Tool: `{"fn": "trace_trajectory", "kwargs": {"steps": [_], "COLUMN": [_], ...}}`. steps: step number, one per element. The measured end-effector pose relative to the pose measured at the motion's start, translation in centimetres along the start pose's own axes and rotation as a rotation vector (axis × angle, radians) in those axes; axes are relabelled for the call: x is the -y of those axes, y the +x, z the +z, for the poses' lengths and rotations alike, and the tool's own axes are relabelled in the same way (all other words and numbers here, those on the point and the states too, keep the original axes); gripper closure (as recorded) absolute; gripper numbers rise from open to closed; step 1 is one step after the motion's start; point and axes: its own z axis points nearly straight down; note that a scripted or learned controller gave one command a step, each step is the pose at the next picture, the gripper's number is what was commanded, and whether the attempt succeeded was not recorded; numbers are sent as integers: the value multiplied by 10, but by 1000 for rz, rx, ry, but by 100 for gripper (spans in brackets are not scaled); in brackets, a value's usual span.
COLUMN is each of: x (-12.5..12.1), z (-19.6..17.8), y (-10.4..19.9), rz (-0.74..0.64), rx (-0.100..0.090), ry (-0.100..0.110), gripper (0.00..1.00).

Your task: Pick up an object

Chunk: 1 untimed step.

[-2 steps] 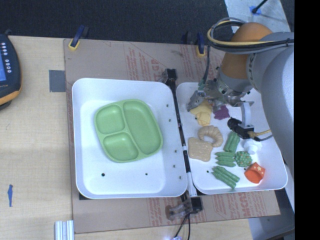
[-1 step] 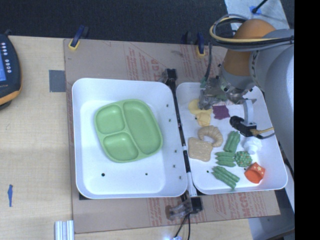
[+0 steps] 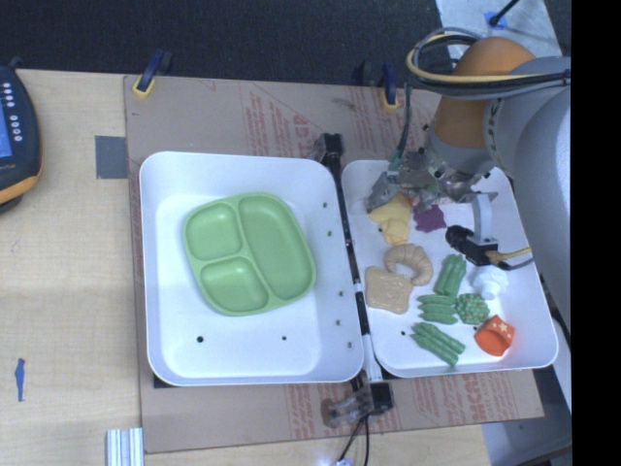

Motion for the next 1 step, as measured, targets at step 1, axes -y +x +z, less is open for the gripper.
{"fn": "trace_trajectory", "kwargs": {"steps": [1], "x": [1], "z": [12], "y": [-2], "rz": [3], "rx": [0], "ry": [1], "gripper": [0]}}
